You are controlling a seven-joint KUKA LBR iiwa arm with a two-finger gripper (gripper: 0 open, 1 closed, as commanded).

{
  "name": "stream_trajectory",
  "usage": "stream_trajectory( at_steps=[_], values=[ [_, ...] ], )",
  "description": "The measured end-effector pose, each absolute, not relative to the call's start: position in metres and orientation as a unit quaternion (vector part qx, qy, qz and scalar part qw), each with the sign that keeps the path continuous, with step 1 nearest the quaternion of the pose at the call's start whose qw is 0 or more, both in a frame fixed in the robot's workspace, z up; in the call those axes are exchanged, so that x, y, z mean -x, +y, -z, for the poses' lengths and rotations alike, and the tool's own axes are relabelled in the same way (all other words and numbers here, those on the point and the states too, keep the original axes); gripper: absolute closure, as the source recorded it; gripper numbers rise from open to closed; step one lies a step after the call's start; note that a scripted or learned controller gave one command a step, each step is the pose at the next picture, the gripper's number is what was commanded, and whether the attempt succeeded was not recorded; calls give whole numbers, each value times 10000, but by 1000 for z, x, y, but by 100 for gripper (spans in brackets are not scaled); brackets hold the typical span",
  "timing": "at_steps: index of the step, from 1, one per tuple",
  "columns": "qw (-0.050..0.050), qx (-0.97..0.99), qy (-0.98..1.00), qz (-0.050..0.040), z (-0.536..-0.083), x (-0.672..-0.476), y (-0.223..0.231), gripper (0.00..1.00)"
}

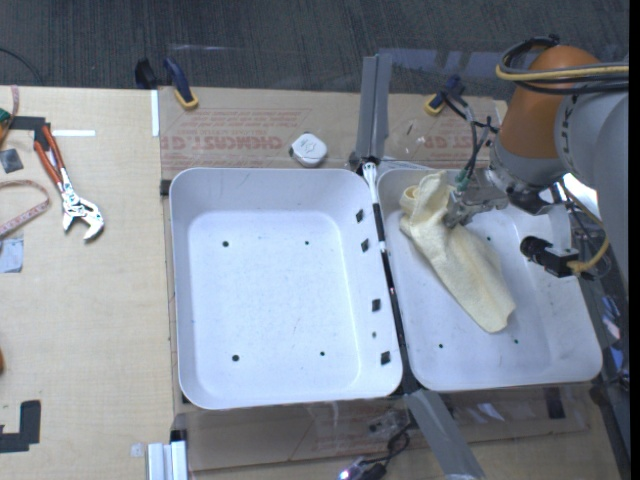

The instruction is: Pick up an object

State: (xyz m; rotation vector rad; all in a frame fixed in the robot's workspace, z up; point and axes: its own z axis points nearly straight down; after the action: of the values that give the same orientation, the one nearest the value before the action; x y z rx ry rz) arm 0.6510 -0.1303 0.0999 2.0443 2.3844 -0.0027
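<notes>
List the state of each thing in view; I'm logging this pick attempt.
Pale yellow crumpled cloth: lying slantwise in the right white plastic bin, upper end bunched.
Pincer: down at the cloth's upper end.
Left white plastic bin: flat on the bench.
Orange-handled metal wrench: lying on the bench, left.

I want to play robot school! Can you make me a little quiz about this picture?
1. True or false: the yellow cloth lies in the left bin.
2. Which tool lies on the bench to the left of the bins? A) pliers B) hammer C) spoon
3. Fill in: the gripper is over the cloth's ____ end, far or near.

Key: 1 false, it lies in the right bin. 2 A. 3 far.
</notes>
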Motion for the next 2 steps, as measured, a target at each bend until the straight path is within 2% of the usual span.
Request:
stream_trajectory(
  at_steps=[1, 2],
  values=[
    [5, -5922, 8058, 7, -180, -659, -98, 100],
    [-5, -6310, 7757, 12, -189, -659, -89, 100]
  ],
)
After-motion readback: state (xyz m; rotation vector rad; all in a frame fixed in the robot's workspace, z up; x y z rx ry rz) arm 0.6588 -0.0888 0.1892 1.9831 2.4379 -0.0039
